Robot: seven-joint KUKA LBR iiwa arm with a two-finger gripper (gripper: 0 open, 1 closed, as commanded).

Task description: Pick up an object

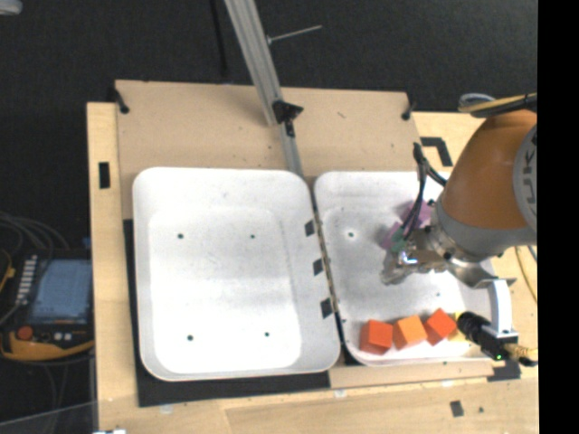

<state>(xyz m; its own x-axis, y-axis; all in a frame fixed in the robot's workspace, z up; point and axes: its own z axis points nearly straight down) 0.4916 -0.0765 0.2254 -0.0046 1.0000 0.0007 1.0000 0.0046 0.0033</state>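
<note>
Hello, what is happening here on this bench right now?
A grey and orange robot arm reaches into the right bin, with its end effector low over the bin floor, beside something purple. Three orange blocks lie in a row along the bin's near edge, apart from the end effector. The left bin sits alongside.

Grey arm (493, 229); broad orange band; black cables; metallic tool (398, 265).
</note>
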